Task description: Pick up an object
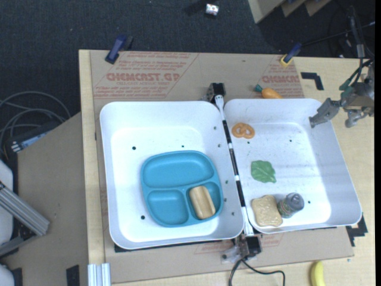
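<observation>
gripper (334,113) — fingers spread, nothing between them, poised over the right bin (342,171) far rim, likely before descent. right bin: pretzel (243,130), green leaf (262,171), bread slice (266,211), small grey jar (291,204). left bin (119,159): blue divided plate (172,177) holding a bread roll (202,201).

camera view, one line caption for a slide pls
Claw open over the right bin's far corner; pretzel, lettuce leaf and toast below.
</observation>
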